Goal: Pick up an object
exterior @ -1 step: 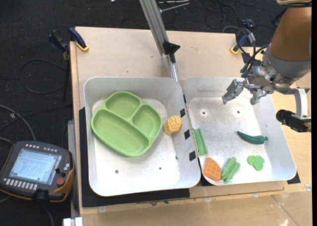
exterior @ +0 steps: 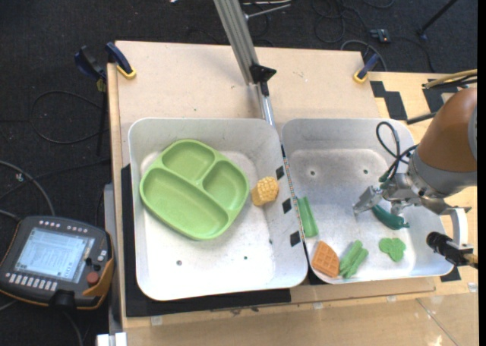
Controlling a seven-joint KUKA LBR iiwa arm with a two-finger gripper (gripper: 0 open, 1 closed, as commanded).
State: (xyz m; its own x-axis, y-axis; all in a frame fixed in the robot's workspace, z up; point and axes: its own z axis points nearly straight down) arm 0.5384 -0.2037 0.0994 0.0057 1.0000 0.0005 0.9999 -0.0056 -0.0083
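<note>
Here the gripper (exterior: 377, 202) hangs low inside the right bin (exterior: 334, 136), toward its right wall, with a dark green piece (exterior: 392, 219) just beside and below it; whether the fingers are spread or closed on anything I cannot tell, since the wrist hides them. Other candidates sit along that bin's near edge (all small toy foods): a green stick (exterior: 307, 216) by the left wall, a waffle (exterior: 326, 259), a green pod (exterior: 352, 258) and a green leaf (exterior: 392, 248). The left bin (exterior: 152, 276) carries a green divided plate (exterior: 194, 187) and a corn piece (exterior: 265, 190) near its right wall, well apart from the arm, so the dark green piece looks like the likeliest target.
</note>
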